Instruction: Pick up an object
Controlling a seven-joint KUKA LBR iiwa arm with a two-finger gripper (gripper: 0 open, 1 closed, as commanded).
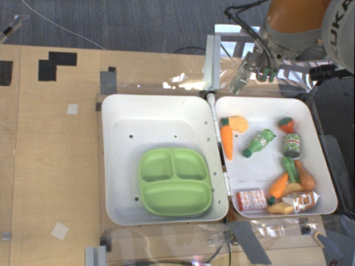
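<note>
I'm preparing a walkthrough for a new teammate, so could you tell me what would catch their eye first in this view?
Probably the green divided plate, lying alone in the left bin. Next, the colourful toy food in the right bin: a carrot by the divider and a green bottle mid-bin. The gripper hangs above that bin's far edge.

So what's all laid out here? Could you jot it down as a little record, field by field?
arm: grey with an orange band, reaching in from the right
gripper: above the far edge of the right bin, nothing seen between its fingers
left bin: green divided plate
right bin: toy carrot, green bottle, small can, red-and-white box, more toy food at the near right
</note>
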